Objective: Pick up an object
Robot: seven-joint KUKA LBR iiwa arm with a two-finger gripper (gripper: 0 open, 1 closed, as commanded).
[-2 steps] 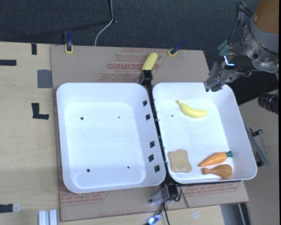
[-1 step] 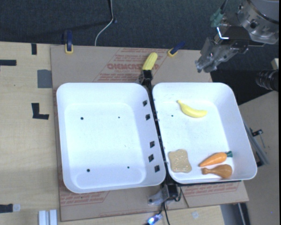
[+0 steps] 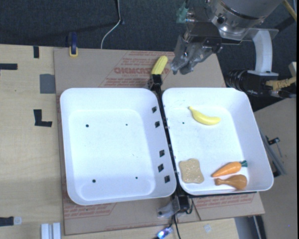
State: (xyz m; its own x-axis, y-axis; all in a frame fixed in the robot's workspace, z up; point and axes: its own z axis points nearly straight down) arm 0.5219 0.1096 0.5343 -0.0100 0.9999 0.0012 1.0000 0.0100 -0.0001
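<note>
Lying near the far edge of the right bin [image 3: 249, 113], the banana [image 3: 205, 117] sat well apart from the jaws [image 3: 185, 63], which hung beyond that bin's far left corner over the cardboard sheet [image 3: 129, 68] on the desk [image 3: 20, 133]. Whether the jaws were apart or together could not be told, and nothing showed between them. A bread slice [image 3: 191, 171], carrot [image 3: 227, 169] and drumstick [image 3: 232, 181] lay along the near edge. The left bin [image 3: 70, 148] adjoined.
</note>
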